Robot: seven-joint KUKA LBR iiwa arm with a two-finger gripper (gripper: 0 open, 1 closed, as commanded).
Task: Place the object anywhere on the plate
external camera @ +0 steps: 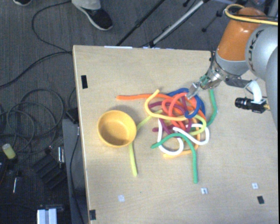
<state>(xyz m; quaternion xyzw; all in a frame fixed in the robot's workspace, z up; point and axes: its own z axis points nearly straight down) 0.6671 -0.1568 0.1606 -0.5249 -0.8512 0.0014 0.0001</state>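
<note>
A yellow dish point(116, 128) sits on the wooden bench top point(121, 69), left of centre. To its right lies a tangled pile of bendy coloured rods point(179, 120): blue, red, yellow, purple, white and green. An orange rod point(133, 97) sticks out of the pile to the left. A lime rod point(133, 160) lies just below the dish. My gripper point(195, 89) comes in from the upper right with its tip down at the pile's top right edge, by the blue loop point(184, 96). Nothing visibly hangs from it.
A long green rod point(194, 164) trails from the pile toward the front. Another green rod point(213, 107) curves along the pile's right side. The bench's left edge point(80, 139) drops to a floor with cables. A black fitting point(249, 104) juts from the arm at right.
</note>
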